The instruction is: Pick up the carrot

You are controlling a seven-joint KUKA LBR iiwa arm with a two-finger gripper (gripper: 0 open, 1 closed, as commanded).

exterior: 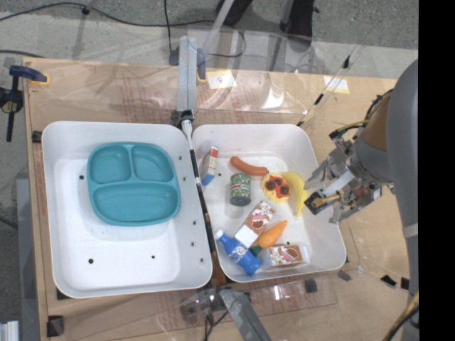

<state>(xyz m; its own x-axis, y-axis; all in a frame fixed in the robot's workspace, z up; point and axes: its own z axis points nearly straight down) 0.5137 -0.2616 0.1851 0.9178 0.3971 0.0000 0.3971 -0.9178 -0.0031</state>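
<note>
The claw [321, 199] hangs low, arm reaching leftward.

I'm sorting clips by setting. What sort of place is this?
Probably a robotics lab: two white bins on a bench, toy food such as a carrot, a gripper and loose cables.

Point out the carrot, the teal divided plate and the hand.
carrot [272, 234], camera view, middle of its orange body.
teal divided plate [134, 203], camera view, floor of its large compartment.
hand [315, 203], camera view, between its fingertips.
</note>
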